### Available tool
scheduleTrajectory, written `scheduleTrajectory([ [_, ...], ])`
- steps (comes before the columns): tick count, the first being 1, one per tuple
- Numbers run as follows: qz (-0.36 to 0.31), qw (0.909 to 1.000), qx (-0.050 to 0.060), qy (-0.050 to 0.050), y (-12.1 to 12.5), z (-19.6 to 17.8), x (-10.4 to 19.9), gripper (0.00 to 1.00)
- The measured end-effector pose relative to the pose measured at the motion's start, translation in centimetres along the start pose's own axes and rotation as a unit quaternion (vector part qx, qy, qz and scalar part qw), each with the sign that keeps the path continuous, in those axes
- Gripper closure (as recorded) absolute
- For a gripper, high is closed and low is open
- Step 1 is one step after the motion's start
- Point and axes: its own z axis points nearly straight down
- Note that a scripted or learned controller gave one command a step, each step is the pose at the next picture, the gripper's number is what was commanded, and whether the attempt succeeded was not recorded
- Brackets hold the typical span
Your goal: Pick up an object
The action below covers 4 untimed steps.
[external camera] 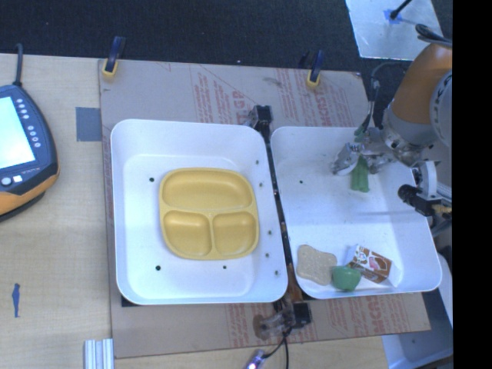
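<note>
Three small things lie bunched at the near edge of the right bin (430,260): a tan bread-like slice (316,264), a green round piece (346,278) touching it, and a printed packet (372,264) just beside that, all pressed toward the bin's near wall. In the left bin (123,206) a yellow divided plate (208,211) sits in the middle, well apart from the arm's work. Farther back, near the far edge of the right bin, the tool (358,160) hangs over a slim green object (360,177) that stands roughly upright just under it. The green object's top seems to sit between the fingers, but whether they are clamped on it or merely straddle it I cannot tell from this slant. That is the main risk, as I judge it: if the grip is only on the very tip, the piece may swing or slip out as the arm rises, and drop back into the bin. Should the fingers be off to one side, closing could tip it over instead. The far wall is close, so a sideways correction might scrape the tool against it.
</note>
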Motion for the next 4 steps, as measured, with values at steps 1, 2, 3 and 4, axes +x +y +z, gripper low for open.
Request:
scheduleTrajectory([
  [1,0.001,1.0,0.001,0.0,-1.6,0.0,-1.9,0.0],
  [2,0.0,1.0,0.002,0.001,-1.6,-1.0,-1.9,1.0],
  [3,-0.001,1.0,0.0,0.0,-1.8,-7.6,6.4,1.0],
  [4,-0.001,1.0,0.001,0.0,-3.3,-10.0,12.0,1.0],
])
